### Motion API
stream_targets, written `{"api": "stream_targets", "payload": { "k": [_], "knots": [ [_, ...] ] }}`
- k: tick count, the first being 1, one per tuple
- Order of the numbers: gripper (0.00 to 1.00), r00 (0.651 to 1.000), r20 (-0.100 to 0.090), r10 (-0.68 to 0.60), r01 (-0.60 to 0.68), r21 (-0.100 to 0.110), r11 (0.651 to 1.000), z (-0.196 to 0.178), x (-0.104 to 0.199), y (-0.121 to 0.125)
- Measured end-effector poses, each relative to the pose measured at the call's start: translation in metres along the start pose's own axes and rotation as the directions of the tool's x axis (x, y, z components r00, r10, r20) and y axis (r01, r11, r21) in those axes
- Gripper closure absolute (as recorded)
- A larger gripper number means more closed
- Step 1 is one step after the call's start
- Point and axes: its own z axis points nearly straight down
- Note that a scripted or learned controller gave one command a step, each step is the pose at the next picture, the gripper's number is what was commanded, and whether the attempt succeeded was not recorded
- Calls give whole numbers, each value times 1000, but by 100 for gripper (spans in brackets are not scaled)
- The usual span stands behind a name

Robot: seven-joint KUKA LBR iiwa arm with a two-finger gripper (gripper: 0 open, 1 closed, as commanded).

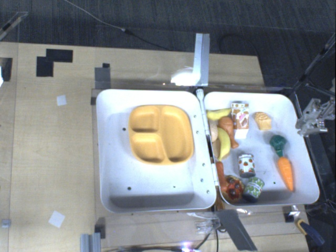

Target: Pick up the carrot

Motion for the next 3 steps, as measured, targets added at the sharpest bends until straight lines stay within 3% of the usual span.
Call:
{"api": "stream_targets", "payload": {
  "k": [1, 2, 3],
  "knots": [
    [100, 991, -1, 135, -135, 0, 991, 1, -10, 15],
    [100, 996, -3, 92, -92, 1, 996, 14, 49, 19],
    [100, 996, 8, 88, -89, 2, 996, 1, 46, 20]
  ]
}}
